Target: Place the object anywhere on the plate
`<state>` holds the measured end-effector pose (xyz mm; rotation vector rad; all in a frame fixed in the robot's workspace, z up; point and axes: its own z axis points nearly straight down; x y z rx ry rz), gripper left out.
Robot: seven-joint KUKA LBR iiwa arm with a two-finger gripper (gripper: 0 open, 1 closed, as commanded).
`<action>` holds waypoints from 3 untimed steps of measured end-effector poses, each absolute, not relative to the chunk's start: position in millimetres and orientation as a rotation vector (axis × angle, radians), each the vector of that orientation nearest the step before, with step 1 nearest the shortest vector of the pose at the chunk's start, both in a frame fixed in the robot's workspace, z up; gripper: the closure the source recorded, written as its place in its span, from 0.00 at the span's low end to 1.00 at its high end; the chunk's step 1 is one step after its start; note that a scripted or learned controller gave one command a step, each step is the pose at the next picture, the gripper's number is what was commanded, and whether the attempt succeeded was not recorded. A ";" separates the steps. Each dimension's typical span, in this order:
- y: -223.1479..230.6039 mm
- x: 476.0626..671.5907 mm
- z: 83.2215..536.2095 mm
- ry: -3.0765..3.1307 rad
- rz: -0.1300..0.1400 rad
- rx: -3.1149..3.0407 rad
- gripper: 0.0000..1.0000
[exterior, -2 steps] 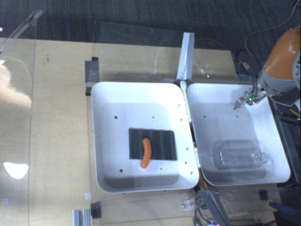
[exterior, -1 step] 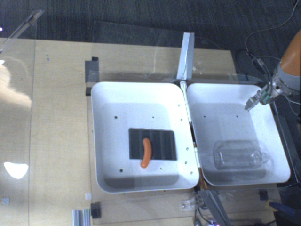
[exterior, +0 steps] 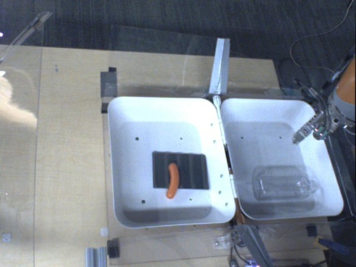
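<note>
**Orange piece already lies on the dark plate; arm sits off at the right**

The fingers [exterior: 311, 128] sit at the right edge of the frame, over the far right rim of the right bin [exterior: 261, 115], and nothing is between them; whether they stand wide or narrow I cannot tell, since they show only as a small dark cluster pointing down and to the left. Above them the arm's orange band [exterior: 347, 88] is just visible at the frame's right border.

The object [exterior: 173, 181], a short orange sausage-shaped piece, lies in the left bin [exterior: 128, 127], at lower centre of the frame. It rests upright in the picture, its upper part on the plate [exterior: 192, 168], a dark rectangular slab with ridges, and its lower tip poking just past the plate's bottom edge onto the white floor of the bin. A clear plastic bottle [exterior: 281, 185] lies on its side in the lower part of the right bin, well apart from the fingers. Both bins rest on the pale wooden surface [exterior: 61, 149].

Judging by how things lie, the placing looks done or very nearly so: the object is on the plate, though overhanging. If the overhang counts as a fault, the next move would call for crossing to the left bin and a careful descent onto a thin, low piece.
</note>
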<state>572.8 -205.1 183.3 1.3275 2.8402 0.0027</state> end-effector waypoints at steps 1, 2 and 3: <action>-205.0 599.5 206.8 2.862 0.003 1.273 1.00; -205.3 540.5 234.9 2.827 0.003 1.350 1.00; -195.2 581.8 243.6 2.781 0.004 1.441 1.00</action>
